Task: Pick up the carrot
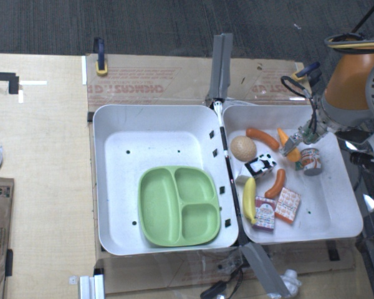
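The carrot (282, 136) is a short orange piece lying in the right bin (336, 226), near its far middle. My gripper (293, 144) comes down from the right and sits directly over the carrot's near half, so the carrot's orange shows on both sides of it. The gripper's tip hides the middle of the carrot. I cannot make out whether the carrot is gripped or merely touched.
Around the carrot lie an orange sausage (262, 137), a small can (310, 161), a second sausage (275, 183), a black-and-white toy (262, 164), a tan ball (243, 148), a banana (249, 199) and two small boxes (288, 205). The left bin (112, 167) holds a green divided plate (179, 205).
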